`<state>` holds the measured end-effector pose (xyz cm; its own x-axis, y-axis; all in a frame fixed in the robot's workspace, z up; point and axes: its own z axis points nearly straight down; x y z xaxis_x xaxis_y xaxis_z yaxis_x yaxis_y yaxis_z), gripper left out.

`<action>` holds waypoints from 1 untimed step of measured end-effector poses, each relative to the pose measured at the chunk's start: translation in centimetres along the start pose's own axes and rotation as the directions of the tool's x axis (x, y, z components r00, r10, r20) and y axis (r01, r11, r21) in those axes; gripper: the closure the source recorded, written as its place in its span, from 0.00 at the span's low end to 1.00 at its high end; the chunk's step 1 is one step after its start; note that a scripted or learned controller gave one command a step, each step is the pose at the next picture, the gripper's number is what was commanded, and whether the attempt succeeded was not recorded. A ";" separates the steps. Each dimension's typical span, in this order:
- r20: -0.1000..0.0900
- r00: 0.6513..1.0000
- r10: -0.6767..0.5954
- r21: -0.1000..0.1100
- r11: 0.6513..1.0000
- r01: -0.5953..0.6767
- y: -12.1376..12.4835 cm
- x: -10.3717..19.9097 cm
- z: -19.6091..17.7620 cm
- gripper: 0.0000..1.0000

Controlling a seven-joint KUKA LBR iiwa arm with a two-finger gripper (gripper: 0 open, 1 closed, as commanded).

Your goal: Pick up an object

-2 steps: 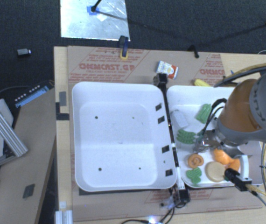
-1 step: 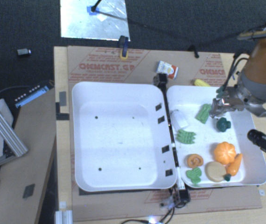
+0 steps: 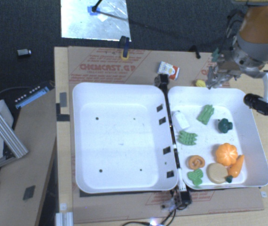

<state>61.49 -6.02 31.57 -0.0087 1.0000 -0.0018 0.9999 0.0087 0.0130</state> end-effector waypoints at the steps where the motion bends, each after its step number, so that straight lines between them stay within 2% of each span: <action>1: -0.004 1.000 -0.004 0.001 1.000 0.004 1.3 6.8 -8.3 1.00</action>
<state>62.60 0.83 39.90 -0.0124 0.9999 0.0020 0.9998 0.0123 0.0125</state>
